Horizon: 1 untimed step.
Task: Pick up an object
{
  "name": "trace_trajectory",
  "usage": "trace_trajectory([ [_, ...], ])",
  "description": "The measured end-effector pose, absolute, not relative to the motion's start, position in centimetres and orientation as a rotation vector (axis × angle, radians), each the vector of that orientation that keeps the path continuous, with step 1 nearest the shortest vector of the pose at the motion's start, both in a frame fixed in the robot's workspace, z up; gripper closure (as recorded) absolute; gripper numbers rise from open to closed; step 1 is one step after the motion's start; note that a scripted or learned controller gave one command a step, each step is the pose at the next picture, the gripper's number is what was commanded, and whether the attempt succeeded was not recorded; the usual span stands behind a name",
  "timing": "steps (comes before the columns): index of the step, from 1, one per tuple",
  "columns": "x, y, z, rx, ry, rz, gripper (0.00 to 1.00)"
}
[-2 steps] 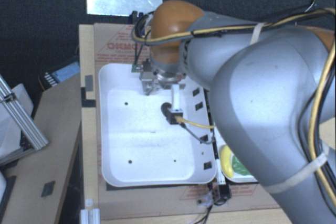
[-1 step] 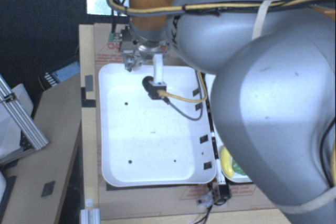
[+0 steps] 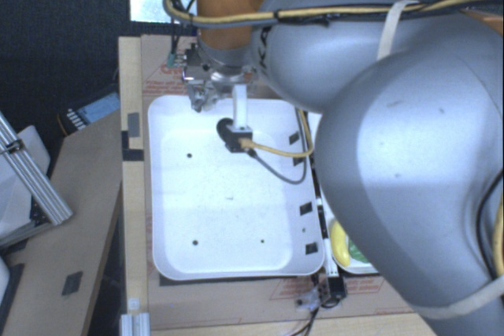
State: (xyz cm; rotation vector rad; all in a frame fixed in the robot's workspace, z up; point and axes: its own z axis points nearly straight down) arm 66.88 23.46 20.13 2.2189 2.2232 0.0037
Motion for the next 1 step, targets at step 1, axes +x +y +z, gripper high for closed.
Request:
trace_trajectory([
  [1,66.36,23.46,27.20,2.215,2.223,0.012,1.00],
])
